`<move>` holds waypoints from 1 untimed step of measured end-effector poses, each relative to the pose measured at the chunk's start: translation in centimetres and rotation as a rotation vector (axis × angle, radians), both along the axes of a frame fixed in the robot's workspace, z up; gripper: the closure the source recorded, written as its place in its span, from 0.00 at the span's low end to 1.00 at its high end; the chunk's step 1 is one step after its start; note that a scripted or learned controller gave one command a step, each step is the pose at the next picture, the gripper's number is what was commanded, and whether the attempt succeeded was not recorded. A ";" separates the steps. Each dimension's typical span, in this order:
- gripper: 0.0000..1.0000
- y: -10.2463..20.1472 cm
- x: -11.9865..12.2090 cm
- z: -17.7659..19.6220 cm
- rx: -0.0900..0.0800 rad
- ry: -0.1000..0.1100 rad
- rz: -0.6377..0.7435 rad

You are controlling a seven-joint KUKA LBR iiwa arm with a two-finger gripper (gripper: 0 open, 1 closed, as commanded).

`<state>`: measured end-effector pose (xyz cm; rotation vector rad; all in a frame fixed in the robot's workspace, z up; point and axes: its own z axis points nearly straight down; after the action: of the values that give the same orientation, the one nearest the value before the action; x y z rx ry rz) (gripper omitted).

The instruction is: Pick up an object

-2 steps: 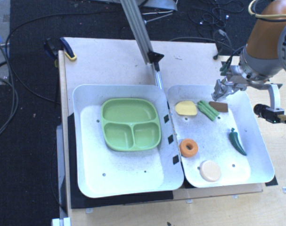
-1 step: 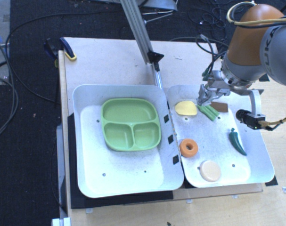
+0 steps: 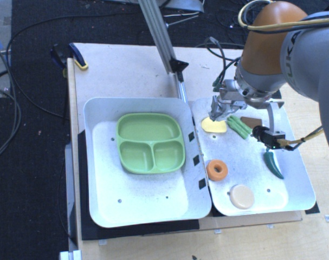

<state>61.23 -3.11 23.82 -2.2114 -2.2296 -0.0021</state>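
The gripper (image 3: 218, 112) hangs low at the far edge of the right bin (image 3: 294, 191), tips seemingly touching a yellow piece (image 3: 214, 125); I cannot tell its grip. Green sticks (image 3: 239, 127) lie just beside. Nearer, a doughnut (image 3: 217, 170) and pale disc (image 3: 242, 196) have open room.

Two shallow white plastic bins sit side by side on the bench, the left bin (image 3: 99, 199) filling the frame's centre-left and the right bin (image 3: 300, 191) the centre-right, their inner edges overlapping. A pale green three-compartment plastic tray (image 3: 151, 142) lies in the upper middle of the left bin. In the right bin, the two-finger gripper (image 3: 218, 112) hangs over the upper left corner, directly above a flat yellow piece (image 3: 214, 126). Just right of that lies a ridged green piece (image 3: 239, 127), with a brown block (image 3: 252, 122) beside it. Further right, a dark green curved piece (image 3: 273, 164) lies near the right wall. An orange ring (image 3: 217, 170) sits lower left, and a cream round disc (image 3: 242, 196) below it, near the front edge.
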 end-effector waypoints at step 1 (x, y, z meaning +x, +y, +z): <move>1.00 5.8 -1.3 -1.1 0.000 0.003 0.000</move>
<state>59.95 2.65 22.73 -2.2100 -2.2280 0.0007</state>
